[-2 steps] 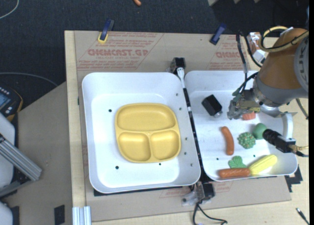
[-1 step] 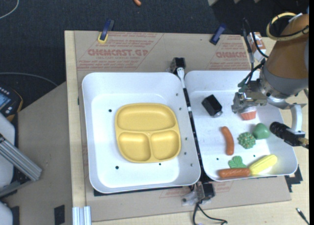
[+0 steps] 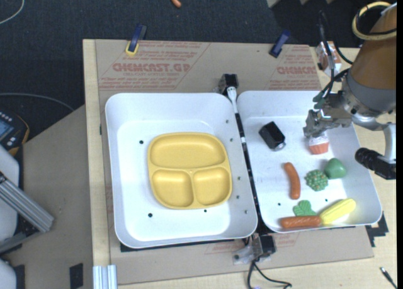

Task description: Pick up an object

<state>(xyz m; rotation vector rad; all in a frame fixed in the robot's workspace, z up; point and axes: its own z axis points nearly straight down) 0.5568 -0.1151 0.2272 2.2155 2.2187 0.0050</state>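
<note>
A: Where is the arm (image 3: 371, 73) at this moment?

B: It enters from the right, orange band uppermost, grey wrist below. The wrist leans down and left over the right bin (image 3: 264, 108), upper right quarter. The gripper (image 3: 318, 131) points down at the bin floor.

A: State of the gripper?

B: It is low over a small orange-and-white piece (image 3: 319, 147), directly above it. From this angle I cannot tell whether it is parted or closed, or whether it touches the piece.

A: So nothing confirmed as held?

B: Correct. The piece sits on the bin floor just under the tool tip.

A: Other contents of that bin?

B: A black block (image 3: 272, 135) to the left of the gripper, apart from it. A sausage (image 3: 293, 179) lies near the middle, running top to bottom. Beside it, to the right, a broccoli (image 3: 317, 180), and next to that a green ball (image 3: 335, 169). Along the lower edge: a second sausage (image 3: 300, 221) lying sideways, a green leafy piece (image 3: 303, 208) just above it, and a corn cob (image 3: 338, 211) at its right end.

A: And the left bin (image 3: 126, 155)?

B: It carries a yellow tray (image 3: 187, 169) with three compartments, centred, well apart from the arm.
</note>
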